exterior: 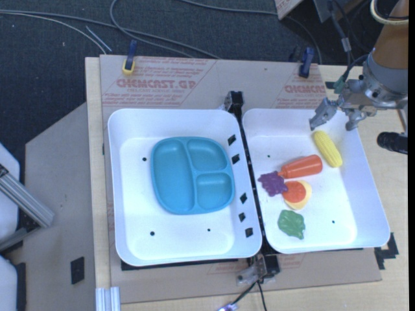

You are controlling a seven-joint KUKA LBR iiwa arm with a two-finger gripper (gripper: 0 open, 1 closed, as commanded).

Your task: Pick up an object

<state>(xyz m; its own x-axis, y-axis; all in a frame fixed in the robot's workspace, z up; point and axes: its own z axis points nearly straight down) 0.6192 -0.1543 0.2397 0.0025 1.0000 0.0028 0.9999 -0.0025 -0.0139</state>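
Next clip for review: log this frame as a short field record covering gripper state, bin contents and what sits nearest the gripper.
gripper: open, fingers spread, holding nothing, above the far end of the right bin
left bin: blue divided plate
right bin: yellow corn, orange carrot, purple grapes, orange-and-yellow round piece, green piece
nearest to gripper: yellow corn, just below it in the view
task status: no object picked up yet
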